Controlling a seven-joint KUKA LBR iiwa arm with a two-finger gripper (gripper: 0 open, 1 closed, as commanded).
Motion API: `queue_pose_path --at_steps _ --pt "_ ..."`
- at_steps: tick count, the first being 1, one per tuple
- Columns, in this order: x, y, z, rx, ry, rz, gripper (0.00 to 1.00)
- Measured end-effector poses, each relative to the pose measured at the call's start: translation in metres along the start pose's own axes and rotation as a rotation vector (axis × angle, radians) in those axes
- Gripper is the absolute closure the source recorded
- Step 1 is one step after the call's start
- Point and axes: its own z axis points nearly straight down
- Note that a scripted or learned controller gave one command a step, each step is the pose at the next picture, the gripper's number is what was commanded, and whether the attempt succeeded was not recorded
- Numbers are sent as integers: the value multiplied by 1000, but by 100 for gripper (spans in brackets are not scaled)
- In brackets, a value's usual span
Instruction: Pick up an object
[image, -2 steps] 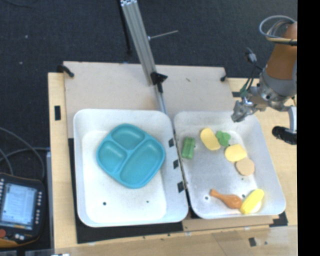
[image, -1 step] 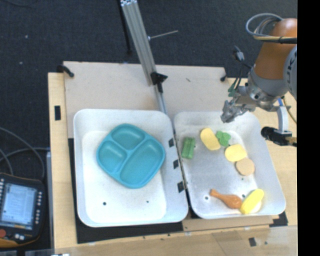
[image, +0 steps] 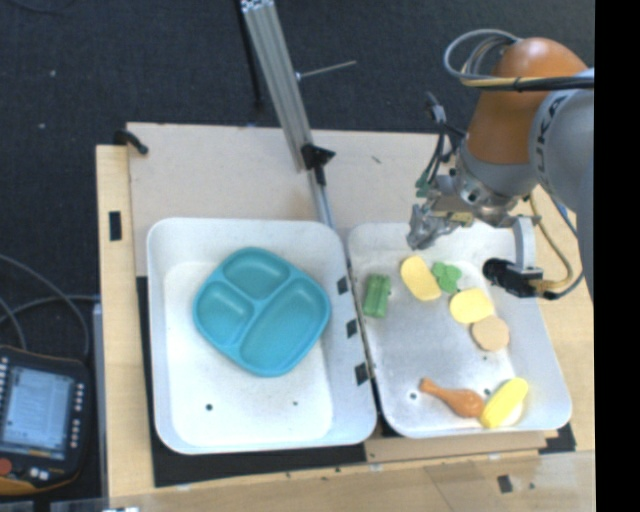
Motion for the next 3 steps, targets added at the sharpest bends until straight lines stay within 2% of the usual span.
queue_pose_path --at_steps 1,3 --pt "53 -7 5 1 0 0 100" --pt "158 -36 -23 2 1 -1 100"
